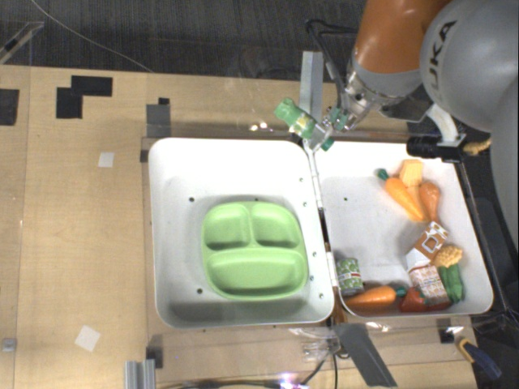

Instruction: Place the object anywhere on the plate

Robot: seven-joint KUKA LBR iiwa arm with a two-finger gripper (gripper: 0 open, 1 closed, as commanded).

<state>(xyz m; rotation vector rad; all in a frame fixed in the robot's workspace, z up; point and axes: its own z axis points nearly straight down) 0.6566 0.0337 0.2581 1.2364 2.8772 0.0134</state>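
Note:
A light green divided plate (255, 250) lies flat in the left white bin (174, 217). My gripper (322, 133) hangs over the far end of the wall between the two bins, beyond the plate's far right corner. A small green and white object (292, 116) shows at the gripper's tip, just past the left bin's far rim. Whether it is held is unclear. The orange-banded wrist (397, 23) rises to the upper right.
The right bin (357, 209) holds toy food: carrots (403, 198) and a yellow piece (412, 171) at the far right, a green can (349, 274), another carrot (374, 296), a corn cob (447, 256) and a small carton (427, 244) along the near side.

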